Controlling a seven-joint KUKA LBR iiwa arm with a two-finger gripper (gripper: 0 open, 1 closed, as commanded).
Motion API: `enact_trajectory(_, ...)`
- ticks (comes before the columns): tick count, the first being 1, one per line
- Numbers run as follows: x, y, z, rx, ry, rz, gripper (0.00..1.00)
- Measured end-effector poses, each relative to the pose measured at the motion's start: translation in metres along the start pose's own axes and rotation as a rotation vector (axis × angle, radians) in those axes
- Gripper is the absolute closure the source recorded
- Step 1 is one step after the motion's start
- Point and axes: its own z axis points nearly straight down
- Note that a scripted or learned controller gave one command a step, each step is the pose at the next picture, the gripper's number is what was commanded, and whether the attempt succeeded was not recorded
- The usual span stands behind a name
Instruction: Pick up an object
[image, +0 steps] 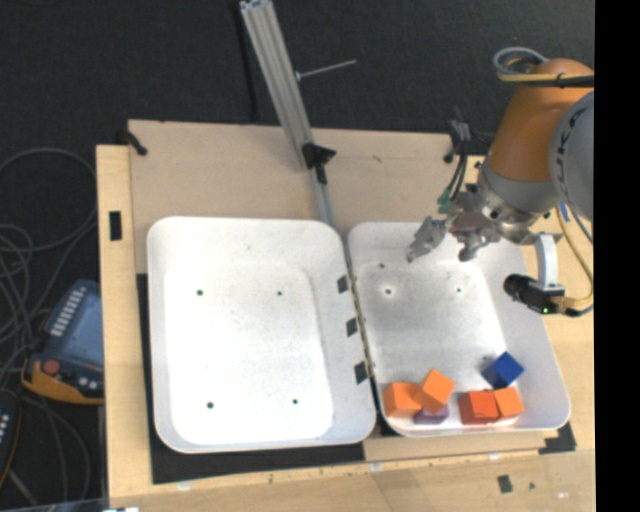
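Observation:
Several blocks lie along the near edge of the right bin (400, 250): an orange block (403, 398), a second orange block (438, 385) resting on a purple piece (432, 413), a red-orange block (480, 407) touching another orange block (508, 402), and a blue block (503, 369) a little behind them. My gripper (446, 244) hangs over the far part of the right bin, well away from the blocks. Its fingers (424, 240) are spread apart with nothing between them.
The left bin (170, 250) lies beside the right one, with small black clips (351, 326) along the seam. A slanted metal pole (285, 90) rises from the bench behind the bins. Cables and a handheld pendant (70, 335) lie off the bench at left.

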Motion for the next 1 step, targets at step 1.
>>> enact_trajectory(1,-0.0263,-0.037,0.1172,0.0,-0.001,0.006,0.0)
